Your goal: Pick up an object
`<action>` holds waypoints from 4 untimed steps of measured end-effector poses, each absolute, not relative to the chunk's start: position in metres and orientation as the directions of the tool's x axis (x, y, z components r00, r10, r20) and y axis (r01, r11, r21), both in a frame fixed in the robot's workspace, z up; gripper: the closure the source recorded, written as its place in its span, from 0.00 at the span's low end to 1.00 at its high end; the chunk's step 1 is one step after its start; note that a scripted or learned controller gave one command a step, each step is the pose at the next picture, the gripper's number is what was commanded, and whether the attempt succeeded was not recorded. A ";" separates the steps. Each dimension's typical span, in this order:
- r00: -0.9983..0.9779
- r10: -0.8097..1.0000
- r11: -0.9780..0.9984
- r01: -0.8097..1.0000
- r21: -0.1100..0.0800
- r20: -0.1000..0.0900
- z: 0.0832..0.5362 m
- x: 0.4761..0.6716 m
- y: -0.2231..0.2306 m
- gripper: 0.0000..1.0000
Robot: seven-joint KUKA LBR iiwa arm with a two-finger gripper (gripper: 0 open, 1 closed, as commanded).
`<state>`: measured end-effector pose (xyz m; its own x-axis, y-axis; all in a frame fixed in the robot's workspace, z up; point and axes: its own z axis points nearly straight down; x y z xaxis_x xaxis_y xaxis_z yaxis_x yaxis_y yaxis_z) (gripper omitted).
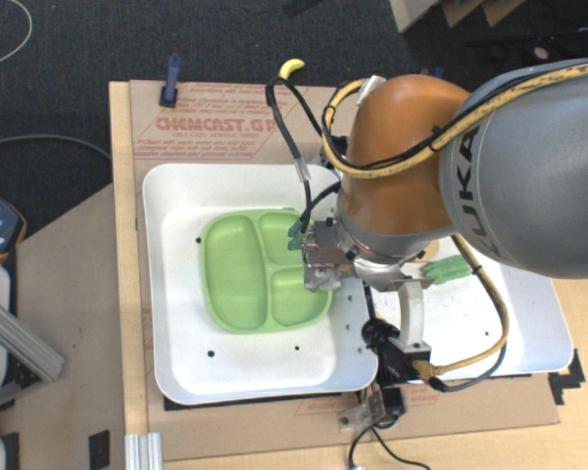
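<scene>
Light-green plastic divided plate [250,272] lies in left shallow white bin [176,292]. Gripper [318,262] sits w/ arm over plate's right edge. Can't tell its state.

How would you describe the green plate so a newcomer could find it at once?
Start at the left bin, the white one nearer the view's left. The plate lies flat on its floor, its right edge hidden under the arm. It is pale green, rounded and split into compartments, the one large coloured thing in that bin.
</scene>
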<state>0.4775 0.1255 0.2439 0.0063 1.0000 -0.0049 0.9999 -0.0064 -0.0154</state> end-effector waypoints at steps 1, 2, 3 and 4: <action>-0.006 1.000 0.006 1.000 -0.001 0.002 0.238 0.478 0.194 1.00; 0.001 1.000 -0.001 1.000 0.002 0.002 0.249 0.479 0.191 1.00; 0.004 1.000 -0.004 1.000 0.003 -0.002 0.183 0.569 0.164 1.00; -0.002 1.000 0.002 1.000 0.005 0.001 0.213 0.603 0.198 1.00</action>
